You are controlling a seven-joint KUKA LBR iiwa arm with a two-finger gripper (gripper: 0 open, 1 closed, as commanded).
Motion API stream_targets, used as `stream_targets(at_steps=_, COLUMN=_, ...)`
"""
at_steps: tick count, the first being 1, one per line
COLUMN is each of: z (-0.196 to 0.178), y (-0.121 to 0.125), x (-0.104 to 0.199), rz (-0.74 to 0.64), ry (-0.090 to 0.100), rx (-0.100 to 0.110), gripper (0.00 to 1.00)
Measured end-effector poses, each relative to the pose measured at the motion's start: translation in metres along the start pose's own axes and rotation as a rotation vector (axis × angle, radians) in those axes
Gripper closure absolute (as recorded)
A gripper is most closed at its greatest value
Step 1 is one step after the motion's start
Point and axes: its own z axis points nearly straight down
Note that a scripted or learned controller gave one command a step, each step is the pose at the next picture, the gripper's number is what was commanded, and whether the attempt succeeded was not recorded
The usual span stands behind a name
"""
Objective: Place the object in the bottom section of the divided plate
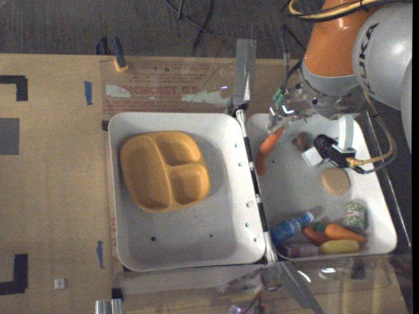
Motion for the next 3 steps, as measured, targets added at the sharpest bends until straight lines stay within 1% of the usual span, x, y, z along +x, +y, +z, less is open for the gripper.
stream_targets(at_steps=1, z=0.014, y=0.018, x=0.002, rz=0.056, ry=0.001, rx=0.002, gripper=1.0)
stream_targets(at_steps=2, z=0.027, y=0.002, x=0.058, rz=-0.012, ry=0.002, rx=0.004, gripper=1.0)
stream_targets(at_steps=3, z=0.012, y=-0.063, x=0.063, rz=-0.098, ry=0.004, rx=0.005, gripper=1.0)
